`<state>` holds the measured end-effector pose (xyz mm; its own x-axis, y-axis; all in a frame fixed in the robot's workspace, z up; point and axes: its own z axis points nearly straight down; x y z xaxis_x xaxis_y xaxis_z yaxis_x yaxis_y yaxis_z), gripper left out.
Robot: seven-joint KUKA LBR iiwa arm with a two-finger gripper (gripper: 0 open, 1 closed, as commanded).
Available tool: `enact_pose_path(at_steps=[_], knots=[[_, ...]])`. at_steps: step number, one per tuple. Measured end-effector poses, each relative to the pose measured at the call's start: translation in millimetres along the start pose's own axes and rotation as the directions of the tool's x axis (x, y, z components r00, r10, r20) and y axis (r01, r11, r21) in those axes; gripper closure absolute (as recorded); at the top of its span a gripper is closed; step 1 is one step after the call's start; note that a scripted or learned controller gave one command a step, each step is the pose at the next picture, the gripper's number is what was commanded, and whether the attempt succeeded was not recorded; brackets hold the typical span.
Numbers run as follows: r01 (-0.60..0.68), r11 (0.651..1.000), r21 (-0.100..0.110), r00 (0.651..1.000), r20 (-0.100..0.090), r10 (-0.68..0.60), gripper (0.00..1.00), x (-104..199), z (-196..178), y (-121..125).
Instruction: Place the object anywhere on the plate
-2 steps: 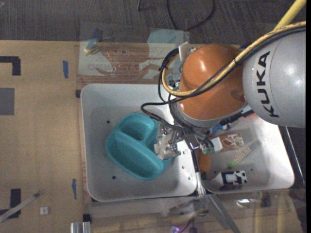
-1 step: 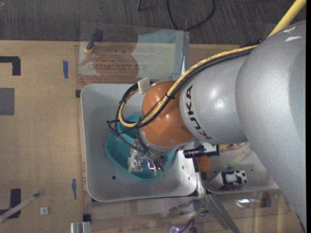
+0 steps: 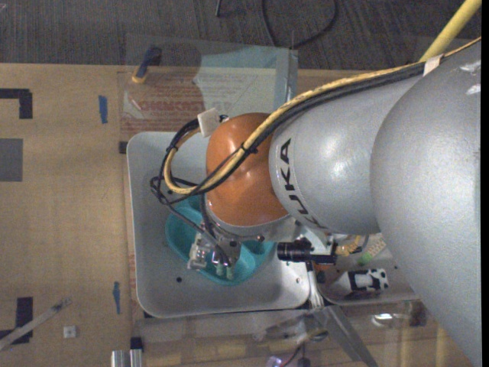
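Note:
A teal plate (image 3: 182, 239) lies in the left white bin (image 3: 149, 205), mostly covered by the arm. My gripper (image 3: 214, 260) hangs directly over the plate, low above its middle. A small pale, partly see-through thing (image 3: 199, 255) shows at the gripper's left side over the plate; I cannot tell whether it is held or is part of the tool. The orange wrist band (image 3: 237, 178) and grey arm hide the plate's upper right part.
The right bin (image 3: 344, 293) holds a small black-and-white object (image 3: 370, 280) and an orange-tinted item (image 3: 353, 245), largely hidden under the arm. Cables (image 3: 172, 178) loop out from the wrist over the left bin. Bare bin floor lies left of and below the plate.

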<state>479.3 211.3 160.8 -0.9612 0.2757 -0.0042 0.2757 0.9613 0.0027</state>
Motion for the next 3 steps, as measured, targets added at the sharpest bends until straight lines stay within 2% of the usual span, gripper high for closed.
enact_pose_path(at_steps=[1, 2, 3], knots=[[-0.009, 1.0, 0.002, 1.0, -0.004, 0.009, 1.0, 3.2, 19.2, 12.2], [-0.44, 0.898, -0.018, 0.898, 0.0, 0.44, 1.0, -5.9, 66.6, -9.0], [-0.833, 0.553, 0.006, 0.553, 0.001, 0.833, 1.0, -19.8, -13.9, 16.4]])
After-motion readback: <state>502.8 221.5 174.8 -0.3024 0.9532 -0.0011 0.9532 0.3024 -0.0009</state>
